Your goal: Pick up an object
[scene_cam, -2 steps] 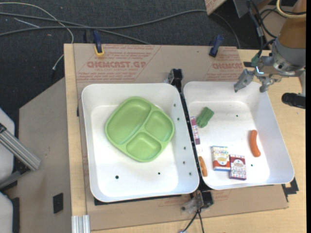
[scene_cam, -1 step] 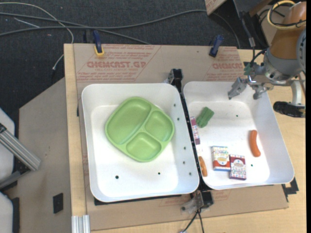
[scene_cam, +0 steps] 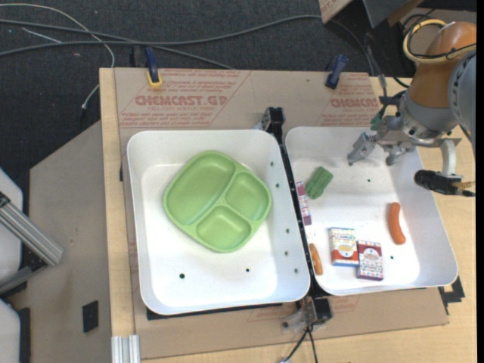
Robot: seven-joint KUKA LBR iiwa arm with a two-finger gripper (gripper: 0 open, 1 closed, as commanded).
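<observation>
Left of claw (scene_cam: 376, 151), green block (scene_cam: 319, 181)

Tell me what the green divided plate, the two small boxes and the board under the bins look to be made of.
Green plate: likely moulded plastic, smooth and one even colour, with rounded compartments.
Two small boxes: probably printed cardboard, flat-faced with sharp edges and coloured labels.
Board: looks like brown corrugated cardboard, matte, with red printed lettering, held by clamps at the far edge.

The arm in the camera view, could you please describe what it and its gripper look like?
The arm is bulky and rounded, with grey casing and a broad orange band above the wrist. A pale yellowish cable loops over its top. The gripper is a small grey metal assembly with two thin fingers, and a black-tipped fitting sticks out beside the wrist.
</observation>
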